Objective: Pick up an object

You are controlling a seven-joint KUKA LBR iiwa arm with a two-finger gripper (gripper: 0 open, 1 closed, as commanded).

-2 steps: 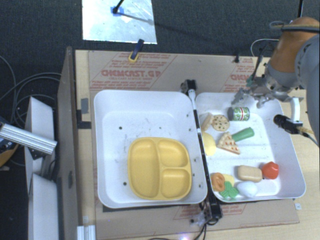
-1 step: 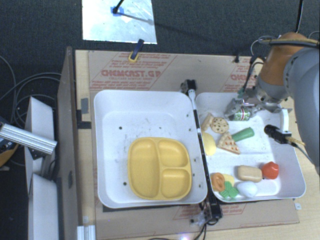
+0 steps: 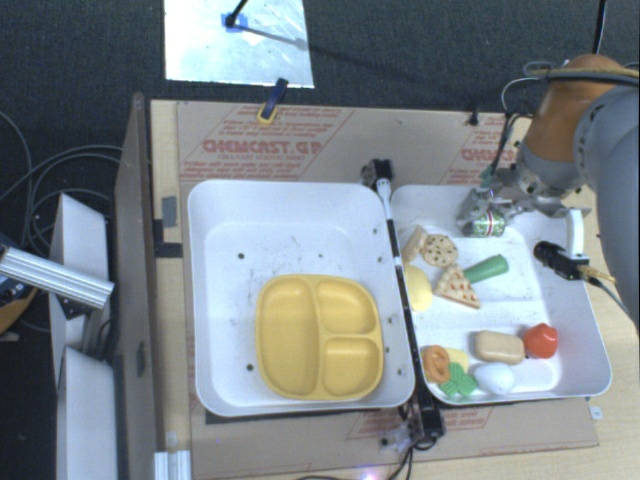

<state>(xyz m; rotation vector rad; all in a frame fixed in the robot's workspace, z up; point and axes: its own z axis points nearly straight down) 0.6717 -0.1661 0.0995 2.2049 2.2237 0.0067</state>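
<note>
Your claw [image 3: 487, 218] sits at the far edge of the right-hand shallow white bin [image 3: 585, 363], and between its fingers you can see a small green and silver can [image 3: 489, 226]; it is closed on that can. Take the can as your landmark. Just nearer the camera than it lies a green cylinder [image 3: 485, 267], with a round speckled cookie [image 3: 438, 250] to the cylinder's left and a triangular pizza slice [image 3: 458, 288] below that. Further toward the near rim you have a tan bread roll [image 3: 498, 346], a red tomato-like ball [image 3: 540, 340] and a white egg [image 3: 492, 377]. Well left of the can, in the other white bin [image 3: 215, 213], rests a yellow divided plastic plate [image 3: 319, 335].
</note>
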